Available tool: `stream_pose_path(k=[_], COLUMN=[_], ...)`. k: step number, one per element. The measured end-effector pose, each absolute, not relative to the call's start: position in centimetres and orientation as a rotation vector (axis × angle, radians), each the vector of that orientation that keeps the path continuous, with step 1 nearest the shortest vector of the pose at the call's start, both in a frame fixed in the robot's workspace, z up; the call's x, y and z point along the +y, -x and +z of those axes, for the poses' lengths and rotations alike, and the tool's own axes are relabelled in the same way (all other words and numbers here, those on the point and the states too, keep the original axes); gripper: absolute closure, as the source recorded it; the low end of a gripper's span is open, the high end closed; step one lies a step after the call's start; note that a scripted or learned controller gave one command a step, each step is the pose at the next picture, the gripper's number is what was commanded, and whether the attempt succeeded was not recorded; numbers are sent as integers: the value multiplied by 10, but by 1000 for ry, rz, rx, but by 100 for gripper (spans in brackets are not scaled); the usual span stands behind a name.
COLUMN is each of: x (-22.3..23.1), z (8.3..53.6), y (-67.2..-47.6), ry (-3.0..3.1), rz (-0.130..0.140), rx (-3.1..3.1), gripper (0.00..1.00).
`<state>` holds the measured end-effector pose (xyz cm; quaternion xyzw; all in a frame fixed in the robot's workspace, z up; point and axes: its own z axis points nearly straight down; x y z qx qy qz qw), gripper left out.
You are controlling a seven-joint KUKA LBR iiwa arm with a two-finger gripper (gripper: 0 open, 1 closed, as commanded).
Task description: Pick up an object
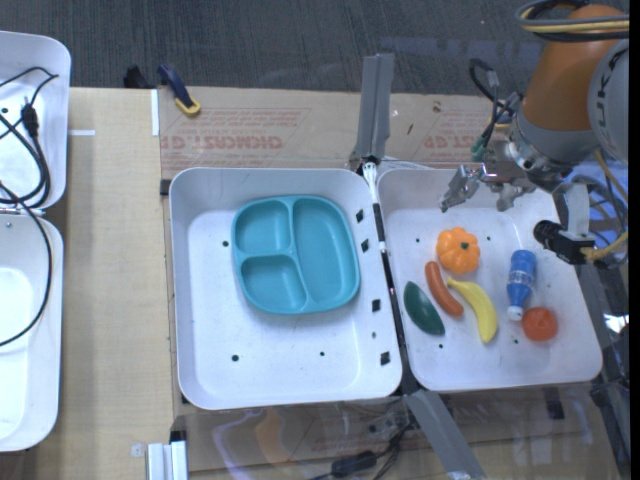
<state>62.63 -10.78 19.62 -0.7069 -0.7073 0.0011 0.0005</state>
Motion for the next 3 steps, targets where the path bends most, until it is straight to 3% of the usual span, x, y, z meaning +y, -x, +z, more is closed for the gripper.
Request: stream_pose_path(k=[1, 2, 3], x=[-119, -121, -53], z=[91, 100, 191], y=[-613, -612, -615], ry=[2224, 2229, 2220], rz=[2, 5, 3], rx=[-2218, -2212, -2223], gripper=[0, 100, 100])
